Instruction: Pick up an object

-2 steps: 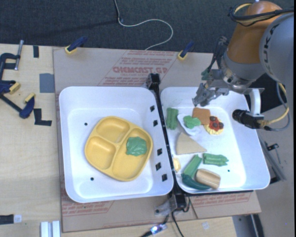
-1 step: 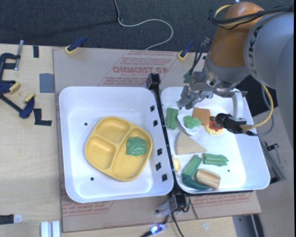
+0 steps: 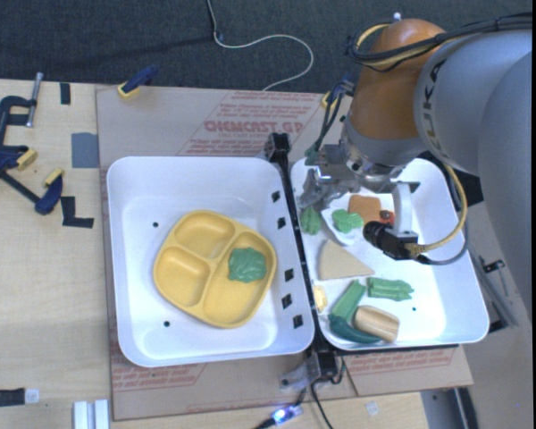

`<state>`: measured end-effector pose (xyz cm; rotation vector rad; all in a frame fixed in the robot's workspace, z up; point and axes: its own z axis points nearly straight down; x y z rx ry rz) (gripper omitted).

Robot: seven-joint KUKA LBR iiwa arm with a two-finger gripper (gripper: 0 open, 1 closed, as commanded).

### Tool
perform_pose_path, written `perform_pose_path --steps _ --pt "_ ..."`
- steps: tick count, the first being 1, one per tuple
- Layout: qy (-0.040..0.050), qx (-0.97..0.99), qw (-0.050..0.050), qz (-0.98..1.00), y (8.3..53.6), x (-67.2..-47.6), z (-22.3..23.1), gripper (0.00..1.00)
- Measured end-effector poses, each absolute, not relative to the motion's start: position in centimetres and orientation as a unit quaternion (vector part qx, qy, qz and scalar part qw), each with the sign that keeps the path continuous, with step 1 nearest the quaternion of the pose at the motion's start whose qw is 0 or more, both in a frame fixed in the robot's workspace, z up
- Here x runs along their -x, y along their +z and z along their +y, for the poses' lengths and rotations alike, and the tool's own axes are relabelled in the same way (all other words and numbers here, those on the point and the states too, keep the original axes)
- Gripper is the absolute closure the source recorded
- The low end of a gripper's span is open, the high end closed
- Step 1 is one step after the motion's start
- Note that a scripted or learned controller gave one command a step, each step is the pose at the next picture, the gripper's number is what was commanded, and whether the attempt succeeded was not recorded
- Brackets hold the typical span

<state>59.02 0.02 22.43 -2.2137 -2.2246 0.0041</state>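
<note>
Camera view, left bin [image 3: 125, 266]: a yellow divided tray [image 3: 196, 271] lies in it, with a green leafy piece [image 3: 247, 264] in the tray's right compartment, well apart from the arm.
Divider between bins: a black hinge strip runs down the middle, and the tool works just right of it.
Right bin [image 3: 460, 315]: holds the crowd of small food toys.
Tool [image 3: 326, 190]: low over the top-left part of the right bin, under the orange band of the wrist; whether it is open or closed on anything cannot be told, as the wrist body hides it.
Nearest thing: a small green-and-white piece [image 3: 346, 221], just below and right of the tool, beside an orange block [image 3: 366, 207].
Further down: a pale wedge [image 3: 339, 262], then a green stalk [image 3: 389, 287] and a tan roll [image 3: 377, 322] near the bin's bottom edge.
Turning relation: the likely target lies toward the lower right of the tool, so a short shift that way seems called for before descent.
Surface [image 3: 45, 329]: clamps at far left.
</note>
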Motion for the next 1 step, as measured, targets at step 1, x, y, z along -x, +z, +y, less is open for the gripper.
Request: perform_pose_path --steps 1 --pt "0.0004 0.705 0.001 -0.709 22.71 -58.91 5.26 1.00"
